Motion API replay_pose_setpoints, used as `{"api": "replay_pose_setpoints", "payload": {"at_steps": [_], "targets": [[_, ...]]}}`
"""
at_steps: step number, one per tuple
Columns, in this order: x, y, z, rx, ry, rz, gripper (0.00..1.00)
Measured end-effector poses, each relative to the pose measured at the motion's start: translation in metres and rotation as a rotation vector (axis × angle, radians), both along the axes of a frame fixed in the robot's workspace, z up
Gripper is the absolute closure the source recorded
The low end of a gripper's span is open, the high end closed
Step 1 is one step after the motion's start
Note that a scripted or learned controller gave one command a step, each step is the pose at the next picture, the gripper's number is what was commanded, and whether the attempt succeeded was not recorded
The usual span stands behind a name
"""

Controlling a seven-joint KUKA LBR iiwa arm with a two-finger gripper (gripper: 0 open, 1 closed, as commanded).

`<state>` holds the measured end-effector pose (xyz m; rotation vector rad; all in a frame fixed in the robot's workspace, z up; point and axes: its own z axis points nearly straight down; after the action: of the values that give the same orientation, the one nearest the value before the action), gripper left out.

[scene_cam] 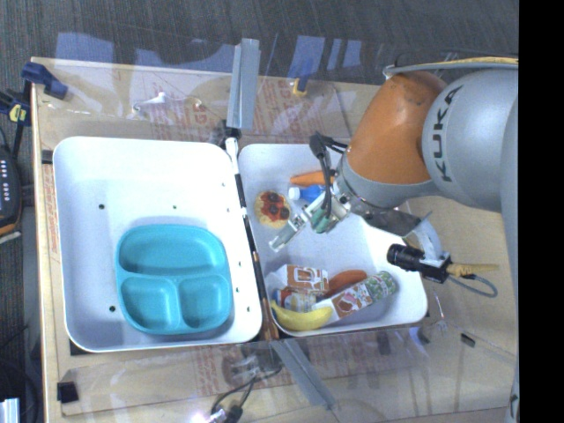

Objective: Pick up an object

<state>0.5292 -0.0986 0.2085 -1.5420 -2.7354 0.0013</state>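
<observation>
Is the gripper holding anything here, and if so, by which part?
Cannot be told. The gripper hangs low over the right bin, near the pizza toy, but no item is visibly between its fingers.

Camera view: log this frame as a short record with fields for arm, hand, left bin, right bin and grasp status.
arm: reaches over the right bin
hand: low among the objects, state unclear
left bin: teal divided tray
right bin: banana, bottle, small pizza toy, orange piece, carton
grasp: none visible
</observation>
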Motion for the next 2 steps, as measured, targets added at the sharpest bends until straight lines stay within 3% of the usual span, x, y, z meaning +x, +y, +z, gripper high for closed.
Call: {"api": "replay_pose_setpoints", "payload": {"at_steps": [1, 2], "targets": [[-0.031, -0.039, -0.085, 0.001, 0.003, -0.010, 0.00], [-0.021, -0.048, -0.117, 0.001, 0.001, -0.004, 0.00]]}}
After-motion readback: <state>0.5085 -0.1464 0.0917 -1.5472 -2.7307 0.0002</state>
